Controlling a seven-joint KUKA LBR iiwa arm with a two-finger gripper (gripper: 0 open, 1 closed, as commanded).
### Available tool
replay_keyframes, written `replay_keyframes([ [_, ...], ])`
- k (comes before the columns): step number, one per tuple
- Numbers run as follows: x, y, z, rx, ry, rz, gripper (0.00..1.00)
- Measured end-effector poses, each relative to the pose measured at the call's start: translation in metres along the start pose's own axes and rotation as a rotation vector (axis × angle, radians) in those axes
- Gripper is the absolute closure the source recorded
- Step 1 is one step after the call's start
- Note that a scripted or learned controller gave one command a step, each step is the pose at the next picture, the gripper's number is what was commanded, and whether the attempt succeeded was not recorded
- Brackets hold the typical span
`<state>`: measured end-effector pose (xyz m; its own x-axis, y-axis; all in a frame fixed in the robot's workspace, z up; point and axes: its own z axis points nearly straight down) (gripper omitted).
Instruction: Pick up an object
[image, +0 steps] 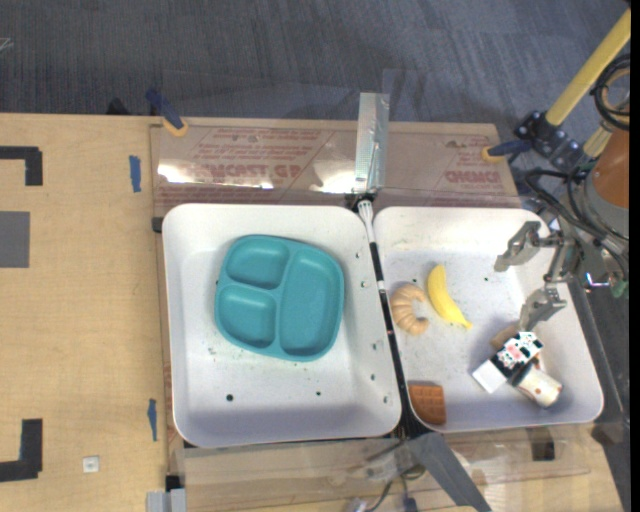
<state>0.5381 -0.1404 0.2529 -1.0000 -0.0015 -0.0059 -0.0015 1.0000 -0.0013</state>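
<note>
In the right bin (470, 225) lie a yellow banana (446, 296), a tan croissant (409, 307), a brown waffle piece (428, 401) at the front edge, and a small white carton with black patches (516, 363) near the right wall. My gripper (531, 277) hovers over the bin's right side, just above the carton and right of the banana. Its two grey fingers (519, 246) are spread apart, open, with nothing between them.
The left bin (190, 400) holds a teal divided plate (280, 297). A metal divider post (371, 140) stands behind the seam of the two bins. Cables and the arm's wrist (600, 200) crowd the right edge.
</note>
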Motion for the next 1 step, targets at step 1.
replay_keyframes([
  [1, 0.0025, 0.0485, 0.1326, -0.002, 0.010, 0.421, 0.00],
])
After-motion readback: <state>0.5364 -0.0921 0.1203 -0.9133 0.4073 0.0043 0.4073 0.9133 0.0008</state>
